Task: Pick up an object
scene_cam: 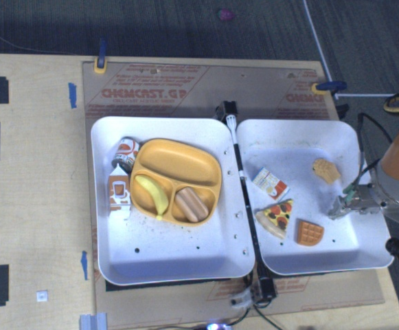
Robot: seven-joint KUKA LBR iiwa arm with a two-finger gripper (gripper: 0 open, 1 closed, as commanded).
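Near edge: black cables and a clamp (255, 294) are sitting at the join of the two bins, apparently pinning them together so they are not sliding.
Right bin: a shallow white plastic bin (323, 261) is carrying four loose toy foods, well apart from one another, which is leaving each one open to a clean approach.
Gripper: the grey two-finger gripper (336, 210) is reaching in over the right wall, low and close to the floor of the bin; whether it is open or closed cannot be told, and nothing is visibly being held.
Likely target: an orange square toy waffle (309, 233) is lying flat just beside the gripper, toward the near rim, and is looking like the easiest pick.
Others: a toy pizza slice (276, 216) is lying left of the waffle, a small white-and-red carton (269, 183) is resting beyond it, and a tan bread piece (326, 170) is sitting near the far right corner.
Left bin: its white twin (178, 270) is holding a yellow divided plastic plate (178, 160) with a toy banana (152, 192) and a brown sausage (192, 205) in its compartments; a small can (124, 154) and an orange-and-white carton (119, 191) are wedged against the left wall.
Surface: a brown printed board (151, 81), clamped at its far corners, is lying under the bins on a pale wooden bench (27, 184).
Room: dark blue carpet (185, 12) is running behind the bench.
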